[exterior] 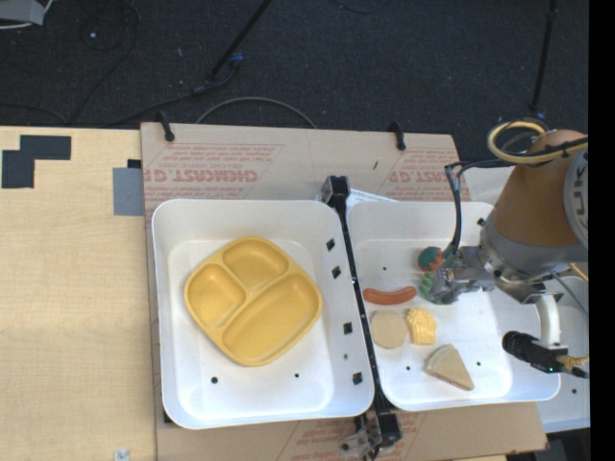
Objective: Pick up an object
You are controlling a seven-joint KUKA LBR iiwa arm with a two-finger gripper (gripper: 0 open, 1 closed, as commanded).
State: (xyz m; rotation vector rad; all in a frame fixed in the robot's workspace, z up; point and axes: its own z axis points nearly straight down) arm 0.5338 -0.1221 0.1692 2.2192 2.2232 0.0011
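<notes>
— Jaws first: how are they standing?

— Honestly, I am failing to read them. My gripper [440, 282] is hanging low in the right bin [480, 221], and at this size its tip is blurring into a grey and green clutter. I cannot tell whether it is wide, narrow or closed on anything.

— Which object are you going for?

— Judging by nearness, the sausage [389, 295]. It is lying just beside my tip, toward eight o'clock, with its long axis running nearly nine to three. So I am thinking a short slide toward eight o'clock, with my closing line turned across that axis, running twelve to six.

— Anything else near?

— A green piece [429, 255] is sitting at about eleven o'clock from my tip, close enough that I cannot say whether we are touching. A corn piece [421, 326] is lying at six o'clock, a round tan disc [388, 330] beside it at seven, and a tan wedge [449, 366] farther off at six. A yellow divided plate [253, 299] is resting in the left bin [178, 248], well apart at nine o'clock.

— What is hidden?

— My own wrist and cabling are covering the bin floor at three o'clock from the tip, and part of the green piece is disappearing behind me.
</notes>
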